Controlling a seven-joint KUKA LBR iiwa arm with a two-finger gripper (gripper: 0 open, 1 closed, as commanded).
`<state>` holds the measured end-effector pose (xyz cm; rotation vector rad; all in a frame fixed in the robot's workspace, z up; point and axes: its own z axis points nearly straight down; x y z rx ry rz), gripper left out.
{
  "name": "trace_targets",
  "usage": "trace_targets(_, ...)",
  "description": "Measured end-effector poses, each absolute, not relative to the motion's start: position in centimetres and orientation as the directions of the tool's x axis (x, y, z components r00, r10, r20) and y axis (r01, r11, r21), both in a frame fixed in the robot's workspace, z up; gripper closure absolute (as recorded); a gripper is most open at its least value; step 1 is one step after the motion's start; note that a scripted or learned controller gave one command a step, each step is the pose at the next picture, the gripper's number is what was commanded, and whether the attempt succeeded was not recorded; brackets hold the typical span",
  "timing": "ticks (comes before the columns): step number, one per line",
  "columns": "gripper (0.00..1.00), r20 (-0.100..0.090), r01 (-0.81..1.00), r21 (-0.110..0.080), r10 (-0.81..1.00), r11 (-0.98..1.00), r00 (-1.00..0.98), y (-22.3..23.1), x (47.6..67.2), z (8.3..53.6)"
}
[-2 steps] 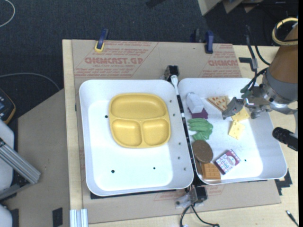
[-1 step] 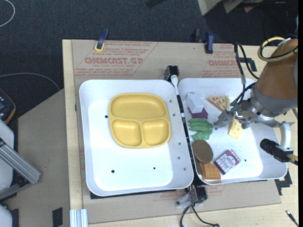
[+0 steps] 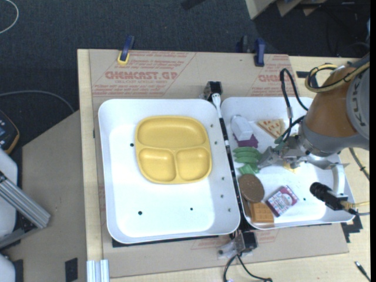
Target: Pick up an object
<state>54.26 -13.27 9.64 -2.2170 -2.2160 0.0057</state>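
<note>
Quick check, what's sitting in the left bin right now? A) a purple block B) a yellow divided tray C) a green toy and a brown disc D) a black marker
B: the yellow divided tray with three compartments lies in the left bin; the small items, such as the green toy and brown disc, lie in the right bin.

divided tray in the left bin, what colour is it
Plain yellow: the three-compartment plastic tray in the left white bin, seen in the camera view.

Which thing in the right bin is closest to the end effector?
The green toy: the end effector sits right beside it, while the brown disc and waffle lie farther off.
</note>
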Motion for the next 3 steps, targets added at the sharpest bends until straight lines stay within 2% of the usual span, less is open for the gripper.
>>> trace_targets(1, 0.0, 0.0, 1.0, -0.001, 1.0, -0.001, 0.001, -13.3, 54.3, 8.6)
trace_targets(2, 1.0, 0.001, 1.0, 0.005, 1.0, -0.001, 0.001, -13.2, 54.5, 9.8)
trace_targets(3, 1.0, -0.002, 1.0, 0.006, 1.0, 0.001, -0.001, -13.2, 54.3, 16.1)
